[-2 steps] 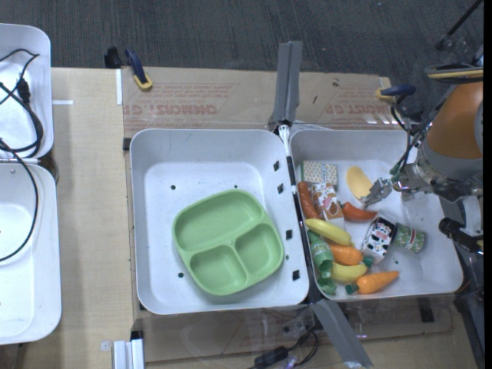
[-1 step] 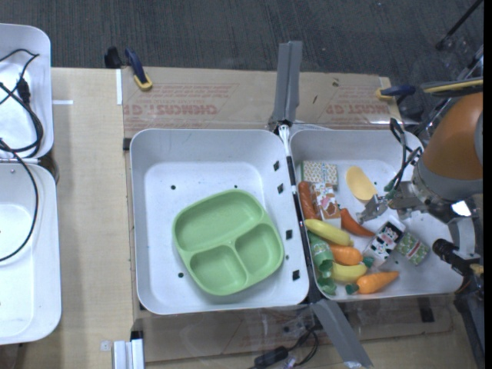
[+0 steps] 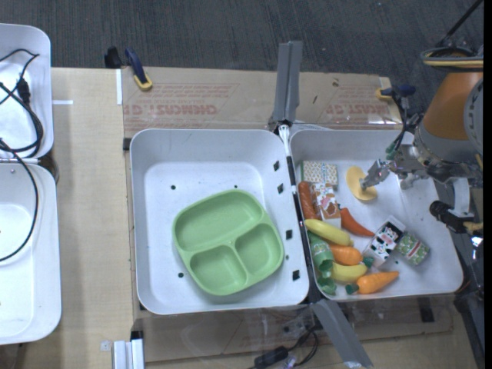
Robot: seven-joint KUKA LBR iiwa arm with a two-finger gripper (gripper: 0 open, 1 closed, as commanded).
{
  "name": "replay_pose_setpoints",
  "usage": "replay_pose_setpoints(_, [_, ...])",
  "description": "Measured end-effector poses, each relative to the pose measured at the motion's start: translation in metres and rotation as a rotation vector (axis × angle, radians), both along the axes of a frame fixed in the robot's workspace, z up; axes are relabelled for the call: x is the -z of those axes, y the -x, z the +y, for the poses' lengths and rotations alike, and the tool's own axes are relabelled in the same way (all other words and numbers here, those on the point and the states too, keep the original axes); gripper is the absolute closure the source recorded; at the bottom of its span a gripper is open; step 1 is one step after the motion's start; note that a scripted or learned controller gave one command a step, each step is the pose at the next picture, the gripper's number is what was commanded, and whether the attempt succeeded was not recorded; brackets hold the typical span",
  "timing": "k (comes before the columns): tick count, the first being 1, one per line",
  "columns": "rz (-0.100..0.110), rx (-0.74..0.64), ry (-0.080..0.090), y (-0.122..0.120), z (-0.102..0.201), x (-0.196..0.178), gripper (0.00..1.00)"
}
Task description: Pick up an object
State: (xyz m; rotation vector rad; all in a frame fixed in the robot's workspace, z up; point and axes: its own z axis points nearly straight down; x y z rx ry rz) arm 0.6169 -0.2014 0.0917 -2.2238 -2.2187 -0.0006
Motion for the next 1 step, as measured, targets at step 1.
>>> replay_pose_setpoints(1, [0.0, -0.106, 0.001, 0.0544, 0.017, -0.0001, 0.0])
